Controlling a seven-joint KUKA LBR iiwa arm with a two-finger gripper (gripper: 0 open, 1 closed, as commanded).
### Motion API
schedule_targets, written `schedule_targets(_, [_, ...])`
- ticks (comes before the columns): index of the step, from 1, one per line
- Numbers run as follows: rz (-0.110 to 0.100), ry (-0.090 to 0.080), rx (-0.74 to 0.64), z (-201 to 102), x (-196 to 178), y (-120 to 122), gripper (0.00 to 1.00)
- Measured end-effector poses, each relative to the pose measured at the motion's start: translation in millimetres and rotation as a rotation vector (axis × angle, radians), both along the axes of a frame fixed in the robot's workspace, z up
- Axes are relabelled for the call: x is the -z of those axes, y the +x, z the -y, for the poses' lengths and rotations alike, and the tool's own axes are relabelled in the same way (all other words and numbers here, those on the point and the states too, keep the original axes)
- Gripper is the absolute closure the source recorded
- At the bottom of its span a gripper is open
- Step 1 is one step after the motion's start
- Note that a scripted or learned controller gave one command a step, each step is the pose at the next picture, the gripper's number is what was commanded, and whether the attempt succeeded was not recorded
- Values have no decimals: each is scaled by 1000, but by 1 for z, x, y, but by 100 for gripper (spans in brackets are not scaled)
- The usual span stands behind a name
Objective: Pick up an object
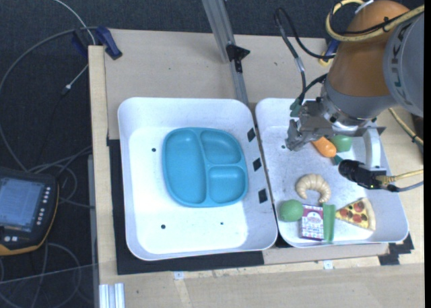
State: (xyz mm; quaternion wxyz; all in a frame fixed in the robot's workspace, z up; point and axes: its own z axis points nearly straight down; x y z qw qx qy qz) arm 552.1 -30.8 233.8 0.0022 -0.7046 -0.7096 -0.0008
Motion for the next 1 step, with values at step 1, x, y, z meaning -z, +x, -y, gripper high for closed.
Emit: schedule_targets(1, [-3,0,0,-58,8,-20,100])
